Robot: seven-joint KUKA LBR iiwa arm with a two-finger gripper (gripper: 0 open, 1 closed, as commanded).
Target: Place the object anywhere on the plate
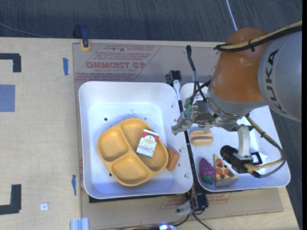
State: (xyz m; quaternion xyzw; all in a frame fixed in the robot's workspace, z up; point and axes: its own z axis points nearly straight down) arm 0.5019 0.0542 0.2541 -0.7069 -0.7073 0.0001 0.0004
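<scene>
Trouble from here, as we judge it, lies mostly at the wall between the two bins. We see the arm's pincer [184, 123] low over that divide, with the hot-dog toy [201, 137] lying just beside it in the right bin [280, 176]; whether the pincer's tips are spread or closed we cannot tell, and nothing shows clamped in it. Which toy counts as the object is unclear to us. The yellow plate [115, 145] sits in the left bin [91, 128] with a small carton [148, 143] already resting across its sections, and an orange-brown piece [171, 158] lies off the plate, touching its right rim. A grape cluster [207, 169] and a pizza slice [223, 168] lie near the front of the right bin. If a grasp comes this close to the wall, we think the metal could strike the rim, or nudge the hot dog aside. A release near the plate's right rim might roll off against that orange piece
</scene>
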